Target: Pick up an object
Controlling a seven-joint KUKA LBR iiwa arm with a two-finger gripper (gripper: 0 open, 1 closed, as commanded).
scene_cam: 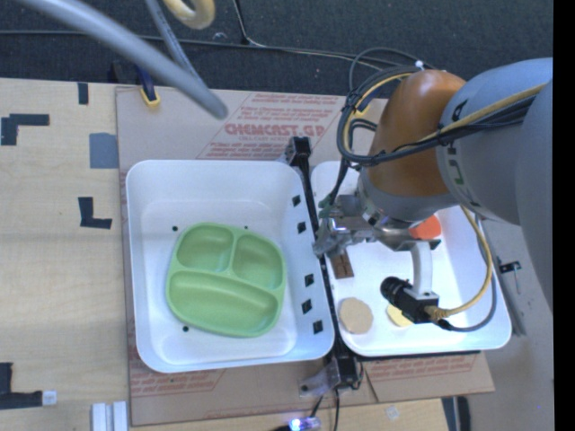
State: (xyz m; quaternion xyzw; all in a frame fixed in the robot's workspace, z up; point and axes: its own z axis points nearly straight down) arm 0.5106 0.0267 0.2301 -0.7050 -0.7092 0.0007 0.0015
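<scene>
Grey-sleeved and banded in orange, the KUKA arm (418, 142) leans in from the right over the right bin (422, 339), 1 of 2 white bins on the table (54, 241). Its wrist is bent downward and its hand (336, 239) sits low against that bin's left wall, hard by the seam where the 2 bins meet. From where I stand, whether the hand is spread or closed cannot be told, and nothing can be seen gripped in it.

A small brown piece (341, 266) lies just below the hand on the bin floor and looks the likeliest target. A round tan disc (356, 315) sits nearer the front edge with a yellow scrap (395, 316) near it, and an orange item (429, 227) peeks out from under the wrist. In the left bin (144, 241) a green divided plate (225, 281) rests alone, apart from the hand.

The risk, by my reckoning, is the wall. Working this close to the bin's edge, the hand could strike or ride up on the rim and close on air. It could also nudge the brown piece flat against the side, where it cannot be pinched. The piece looks thin and low, so a shallow descent might skim over it. The bulky wrist also hides much of the bin from above.
</scene>
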